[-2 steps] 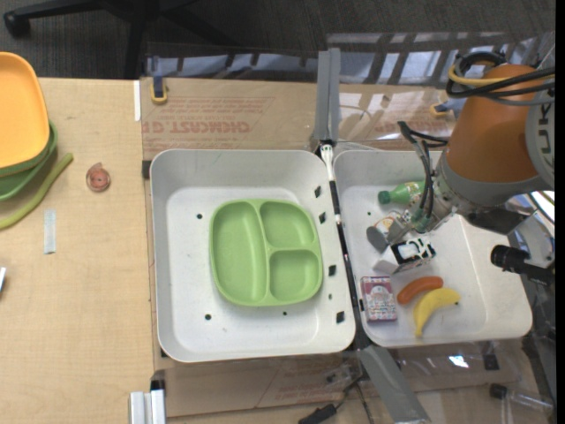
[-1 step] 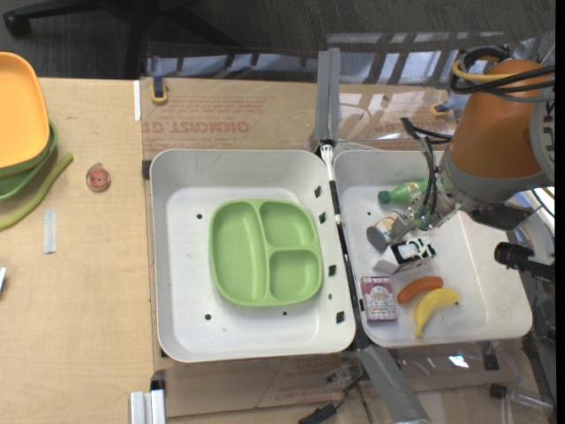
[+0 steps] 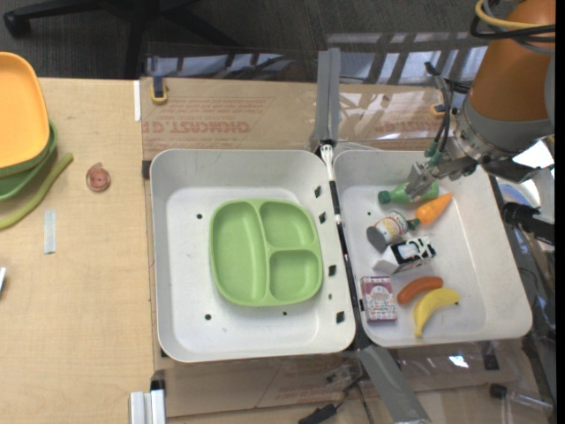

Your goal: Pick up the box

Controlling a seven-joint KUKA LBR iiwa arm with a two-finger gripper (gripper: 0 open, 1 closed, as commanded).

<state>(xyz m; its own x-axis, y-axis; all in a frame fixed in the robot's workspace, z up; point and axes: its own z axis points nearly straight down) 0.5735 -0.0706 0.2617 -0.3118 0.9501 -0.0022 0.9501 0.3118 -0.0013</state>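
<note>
The box [image 3: 379, 298] lies flat near the front-left corner of the right bin [image 3: 503, 321], just left of a sausage [image 3: 418, 288] and a banana [image 3: 434, 307]; the gripper [image 3: 422, 180] hangs well apart from it, toward the bin's back (over a green bottle [image 3: 402, 194] beside a carrot [image 3: 433, 208]). Whether the gripper is open or closed, I cannot tell.

Even, diffuse overhead light; exposure moderate, colours natural. Both white bins [image 3: 168, 263] read bright, with mild glare on their rims and soft shadows along the inner walls. The tray [image 3: 265, 253] casts a faint shadow. The floor [image 3: 265, 7] at top is dim. Specular highlights mark the arm's orange band [image 3: 521, 51]. Focus is slightly soft throughout; small items at right lack fine detail.
</note>
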